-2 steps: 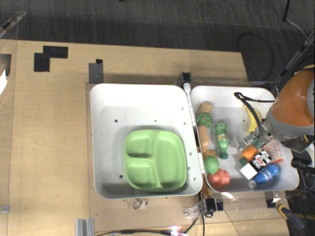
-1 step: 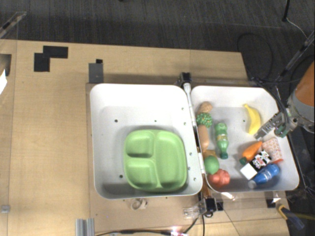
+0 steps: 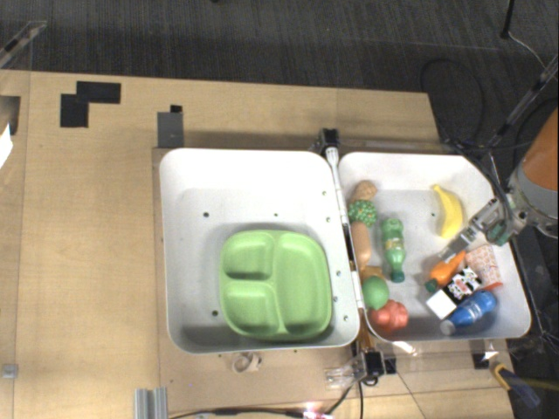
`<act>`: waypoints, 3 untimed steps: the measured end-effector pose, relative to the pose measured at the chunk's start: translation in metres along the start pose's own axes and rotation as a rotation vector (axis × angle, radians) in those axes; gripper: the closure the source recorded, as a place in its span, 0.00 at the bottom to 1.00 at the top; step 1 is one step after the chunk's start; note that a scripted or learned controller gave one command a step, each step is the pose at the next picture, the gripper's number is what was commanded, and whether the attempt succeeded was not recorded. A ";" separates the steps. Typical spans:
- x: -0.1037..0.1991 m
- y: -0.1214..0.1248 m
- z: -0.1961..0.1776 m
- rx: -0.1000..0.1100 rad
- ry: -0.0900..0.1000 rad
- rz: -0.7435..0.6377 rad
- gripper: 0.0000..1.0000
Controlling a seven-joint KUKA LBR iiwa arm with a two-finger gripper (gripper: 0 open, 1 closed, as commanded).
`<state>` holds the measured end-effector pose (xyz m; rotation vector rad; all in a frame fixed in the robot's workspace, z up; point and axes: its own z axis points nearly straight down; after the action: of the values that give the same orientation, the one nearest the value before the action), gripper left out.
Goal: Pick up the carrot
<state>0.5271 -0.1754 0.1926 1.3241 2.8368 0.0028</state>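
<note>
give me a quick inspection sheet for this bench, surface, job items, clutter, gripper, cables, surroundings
surface: tan wooden bench bearing two shallow white bins, left bin and right bin
job's things: small orange carrot in right bin, lying right by the gripper
clutter: green divided plastic plate in left bin; yellow banana, green bottle, red tomato, blue object in right bin
grippers: two-finger gripper low over right bin, above carrot; grasp unclear
cables: black cable on floor behind
surroundings: dark carpet
</note>
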 end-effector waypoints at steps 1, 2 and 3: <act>-0.010 0.018 0.103 -0.004 -0.006 -0.047 0.00; -0.011 0.021 0.090 -0.010 -0.010 -0.055 1.00; -0.010 0.021 0.091 -0.009 -0.010 -0.055 0.00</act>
<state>0.5512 -0.1700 0.1023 1.2411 2.8602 0.0087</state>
